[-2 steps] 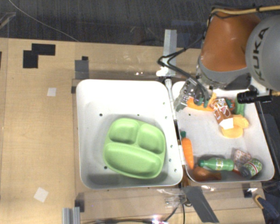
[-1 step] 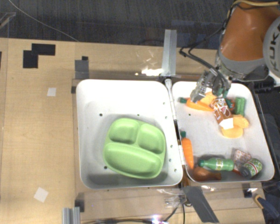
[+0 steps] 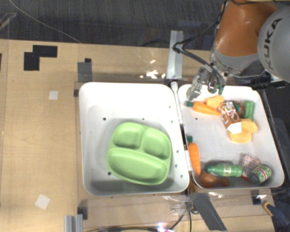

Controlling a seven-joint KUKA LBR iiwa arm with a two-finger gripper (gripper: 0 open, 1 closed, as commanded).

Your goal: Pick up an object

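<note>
My gripper (image 3: 203, 92) hangs over the far left corner of the right bin (image 3: 275, 151), fingers apart, with nothing between them. Just below and right of it lie an orange carrot-shaped piece (image 3: 206, 109) and a small yellow piece (image 3: 215, 101). Beside those sit a red and white packet (image 3: 228, 113), a green item (image 3: 249, 109) and a yellow wedge (image 3: 241, 133). Along the near edge are a carrot (image 3: 194, 157), a green bottle (image 3: 224, 169), a brown item (image 3: 213, 180), a crumpled wrapper (image 3: 249, 161) and a green can (image 3: 261, 174).
The left bin (image 3: 94, 129) holds a green divided plate (image 3: 139, 152) toward its near right. A thin rim (image 3: 180, 124) separates the two bins. The grey and orange arm (image 3: 241, 30) looms over the right bin's far edge.
</note>
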